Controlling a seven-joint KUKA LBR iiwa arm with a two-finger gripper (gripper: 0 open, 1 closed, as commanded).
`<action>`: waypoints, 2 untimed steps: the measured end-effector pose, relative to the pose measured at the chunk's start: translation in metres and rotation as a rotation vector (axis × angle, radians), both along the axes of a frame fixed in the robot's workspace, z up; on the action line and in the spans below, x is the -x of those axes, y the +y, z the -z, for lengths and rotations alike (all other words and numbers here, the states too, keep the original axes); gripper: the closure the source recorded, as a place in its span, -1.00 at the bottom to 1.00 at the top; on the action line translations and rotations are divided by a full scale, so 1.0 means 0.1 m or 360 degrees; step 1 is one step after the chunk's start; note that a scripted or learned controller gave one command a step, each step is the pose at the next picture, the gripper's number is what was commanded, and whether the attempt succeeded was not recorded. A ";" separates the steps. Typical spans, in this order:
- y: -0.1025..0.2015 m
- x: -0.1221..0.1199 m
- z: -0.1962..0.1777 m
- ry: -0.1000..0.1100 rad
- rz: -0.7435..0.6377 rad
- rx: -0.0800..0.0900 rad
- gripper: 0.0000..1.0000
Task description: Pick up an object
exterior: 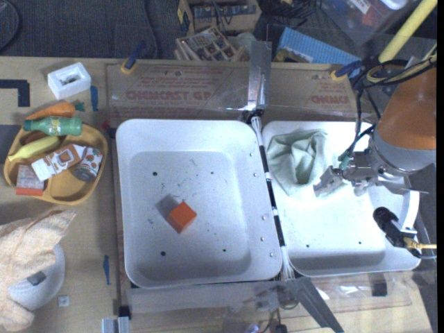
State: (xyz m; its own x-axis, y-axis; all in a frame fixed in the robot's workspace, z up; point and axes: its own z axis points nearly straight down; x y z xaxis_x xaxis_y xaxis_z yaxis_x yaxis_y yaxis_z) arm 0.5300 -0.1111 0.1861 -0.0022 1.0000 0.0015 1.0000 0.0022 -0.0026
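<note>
Bins sit side by side on the bench, and the arm (409,127) leans in from the right over the right bin (333,245). Its gripper (327,184) hangs low in that bin's upper middle, just beside a crumpled pale green cloth (297,157) that lies bunched against the bin's top left corner. From here I cannot tell whether the pincer is parted or pressed together; its tip looks to touch the cloth's lower right edge, with nothing clearly caught in it. An orange block (183,216) lies alone near the middle of the left bin (139,151), well apart from the gripper. Off to the left, a yellow bowl (69,193) holds toy food.
</note>
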 end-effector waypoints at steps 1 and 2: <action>-0.13 -0.66 0.47 -0.0009 -0.0123 0.0004 -1.00; -0.06 -1.11 0.97 -0.0015 -0.0307 0.0005 -1.00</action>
